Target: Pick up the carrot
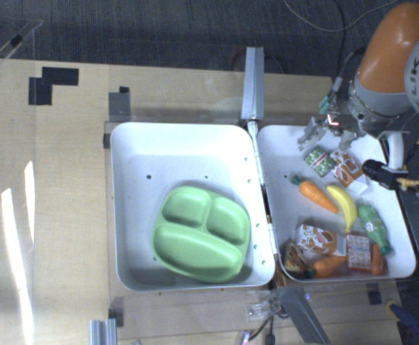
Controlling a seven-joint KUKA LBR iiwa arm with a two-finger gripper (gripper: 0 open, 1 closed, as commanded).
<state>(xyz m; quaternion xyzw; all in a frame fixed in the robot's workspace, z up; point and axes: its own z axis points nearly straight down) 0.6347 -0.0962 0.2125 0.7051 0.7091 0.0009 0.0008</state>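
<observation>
Wooden bench carried two bins; the carrot (318, 195) lay mid right bin (407, 264), beside a banana (343, 205). At the bin's far edge the gripper (329, 131) hovered spread, pinching nothing. Pickup had not begun.

Robotics laboratory test cell. Evidence: wooden bench (65, 214) bearing two white bins (126, 192) divided by a metal bracket (252, 85), black tape markers (51, 83) near the bench's far left corner, loose cable (317, 6) on dark carpet, industrial arm (396, 56).
</observation>
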